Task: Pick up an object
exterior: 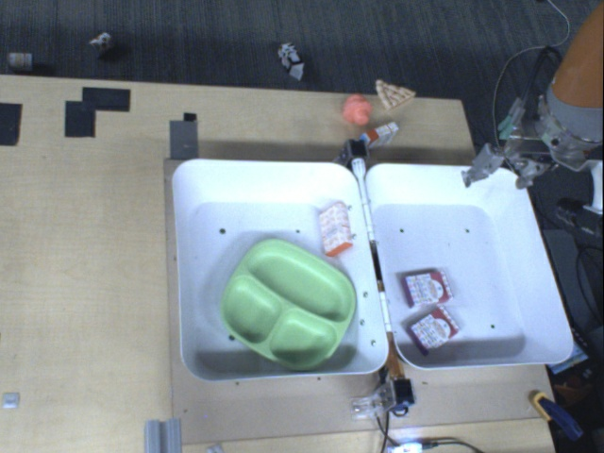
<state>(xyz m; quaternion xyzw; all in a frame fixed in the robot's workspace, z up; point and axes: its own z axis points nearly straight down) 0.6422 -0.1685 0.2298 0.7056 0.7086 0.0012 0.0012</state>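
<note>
- The grey two-finger gripper (pixel 494 166) hangs over the top right corner of the right shallow white bin (pixel 538 253). Its two fingers look spread apart, with nothing between them.
- Nearest to it are two small red and white packets. They lie down and a little to the left of the gripper, well apart from it, on the floor of that same bin.
- The upper red and white packet (pixel 425 287) is the closer one. Its long side runs almost across the bin. The lower red and white packet (pixel 433 328) sits just beside it, a bit tilted.
- There is lots of bare bin floor between the gripper and the packets, so I think the way down is easy. The bin's front wall is near the lower packet.
- Farther left, past the middle wall, a small orange and white wrapper (pixel 334 228) lies in the left white bin (pixel 189 253).
- Farthest off is the big green plastic tray with three hollows (pixel 288 302), likely too wide to pinch.
</note>
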